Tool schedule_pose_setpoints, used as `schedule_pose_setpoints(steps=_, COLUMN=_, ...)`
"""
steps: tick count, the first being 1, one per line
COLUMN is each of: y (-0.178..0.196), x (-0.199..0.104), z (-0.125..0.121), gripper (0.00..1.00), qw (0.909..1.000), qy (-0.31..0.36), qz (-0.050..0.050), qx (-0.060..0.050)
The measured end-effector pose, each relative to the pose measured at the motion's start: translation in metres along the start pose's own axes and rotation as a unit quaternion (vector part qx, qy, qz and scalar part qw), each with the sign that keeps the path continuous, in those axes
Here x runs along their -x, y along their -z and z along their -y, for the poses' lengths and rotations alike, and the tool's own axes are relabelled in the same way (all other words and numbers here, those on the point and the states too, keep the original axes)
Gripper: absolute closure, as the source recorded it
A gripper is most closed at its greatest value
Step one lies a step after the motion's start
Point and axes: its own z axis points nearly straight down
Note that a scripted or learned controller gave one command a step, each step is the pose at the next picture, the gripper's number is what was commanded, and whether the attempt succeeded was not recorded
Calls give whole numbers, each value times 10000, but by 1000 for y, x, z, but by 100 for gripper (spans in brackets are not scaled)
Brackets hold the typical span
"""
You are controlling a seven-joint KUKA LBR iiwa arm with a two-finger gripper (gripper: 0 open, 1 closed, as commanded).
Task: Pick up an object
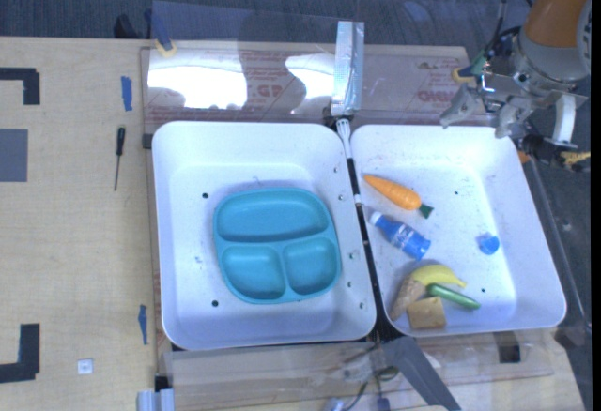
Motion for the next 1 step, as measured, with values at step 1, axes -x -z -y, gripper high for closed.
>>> schedule_pose_setpoints(steps=1, y=-36, x=-56, z=14, gripper=0, qw=9938, qy=1110, qz=-21, qx=-85)
